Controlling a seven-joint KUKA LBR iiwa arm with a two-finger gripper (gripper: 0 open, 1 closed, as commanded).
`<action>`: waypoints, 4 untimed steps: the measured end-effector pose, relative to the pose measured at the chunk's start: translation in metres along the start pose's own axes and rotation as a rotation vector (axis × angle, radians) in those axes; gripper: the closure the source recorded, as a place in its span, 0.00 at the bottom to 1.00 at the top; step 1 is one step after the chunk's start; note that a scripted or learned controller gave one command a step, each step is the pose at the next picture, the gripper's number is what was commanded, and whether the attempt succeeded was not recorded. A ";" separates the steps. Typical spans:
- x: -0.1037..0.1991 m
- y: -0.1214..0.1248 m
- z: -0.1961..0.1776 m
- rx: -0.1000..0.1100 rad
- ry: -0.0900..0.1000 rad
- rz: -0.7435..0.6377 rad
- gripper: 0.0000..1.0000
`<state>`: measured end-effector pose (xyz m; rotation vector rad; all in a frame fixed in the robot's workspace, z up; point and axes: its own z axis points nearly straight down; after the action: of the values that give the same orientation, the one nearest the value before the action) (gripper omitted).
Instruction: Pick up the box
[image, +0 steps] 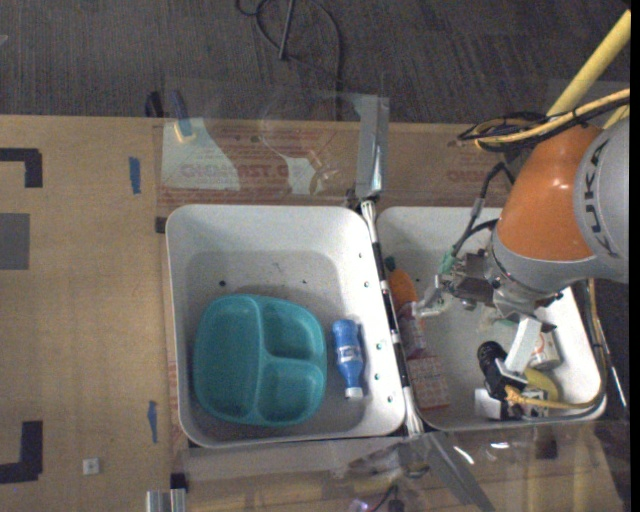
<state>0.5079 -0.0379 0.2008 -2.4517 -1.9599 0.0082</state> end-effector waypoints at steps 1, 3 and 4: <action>0.056 -0.002 0.019 0.001 0.000 0.135 0.00; -0.137 0.008 -0.048 -0.001 0.001 0.179 0.00; -0.126 0.039 -0.129 -0.001 0.001 0.265 0.00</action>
<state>0.5187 -0.1689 0.3303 -2.6898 -1.6189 0.0073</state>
